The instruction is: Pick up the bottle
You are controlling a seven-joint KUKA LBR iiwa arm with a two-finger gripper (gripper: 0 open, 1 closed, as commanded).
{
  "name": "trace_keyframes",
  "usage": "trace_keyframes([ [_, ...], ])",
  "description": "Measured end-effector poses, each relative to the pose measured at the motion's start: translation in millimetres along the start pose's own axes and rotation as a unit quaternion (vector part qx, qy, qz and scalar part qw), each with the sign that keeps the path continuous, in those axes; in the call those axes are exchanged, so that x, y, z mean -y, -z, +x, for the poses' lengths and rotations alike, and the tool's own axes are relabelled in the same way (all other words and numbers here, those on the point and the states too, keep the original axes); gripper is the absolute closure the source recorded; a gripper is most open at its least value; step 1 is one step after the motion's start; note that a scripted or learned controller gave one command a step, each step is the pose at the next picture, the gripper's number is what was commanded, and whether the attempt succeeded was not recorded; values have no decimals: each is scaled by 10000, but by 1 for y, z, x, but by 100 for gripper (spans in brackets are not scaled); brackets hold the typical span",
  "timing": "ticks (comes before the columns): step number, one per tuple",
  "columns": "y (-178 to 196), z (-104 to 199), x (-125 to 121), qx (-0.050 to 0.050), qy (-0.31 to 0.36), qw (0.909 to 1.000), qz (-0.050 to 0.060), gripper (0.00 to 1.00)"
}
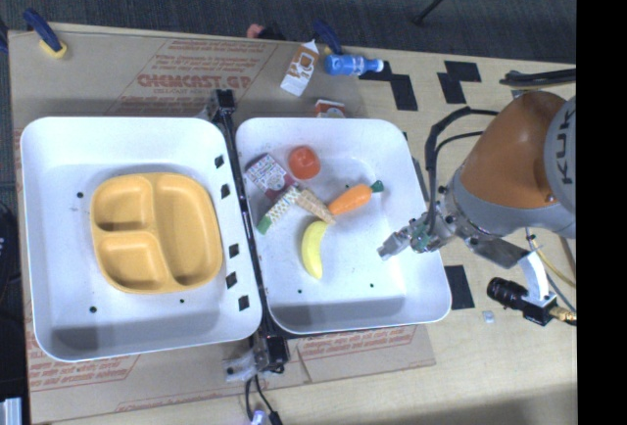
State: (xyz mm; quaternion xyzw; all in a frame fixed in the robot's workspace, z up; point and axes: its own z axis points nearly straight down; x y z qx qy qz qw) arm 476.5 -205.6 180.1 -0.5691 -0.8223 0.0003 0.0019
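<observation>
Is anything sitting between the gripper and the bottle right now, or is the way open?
The bottle lies on the bench beyond the far rim of the right bin, outside it. The gripper hangs low inside that bin near its right wall. That far rim lies between them; the carrot and tomato sit left of the line.

bins [59, 144]: white, black dots | plate [155, 230]: mustard yellow | tomato [304, 162]: red | carrot [351, 200]: orange, green top at 2 o'clock | banana [313, 249]: yellow | packet [265, 173]: maroon and white | bottle [348, 66]: blue | desk [460, 335]: tan, black squares, red print | arm [509, 168]: grey, orange band
</observation>
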Motion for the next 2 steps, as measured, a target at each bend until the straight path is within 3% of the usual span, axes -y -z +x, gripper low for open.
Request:
trace_keyframes([
  [1,-2,-5,2,-1,1249,9922,1,100],
  [2,11,-5,2,21,2522,9677,-8,100],
])
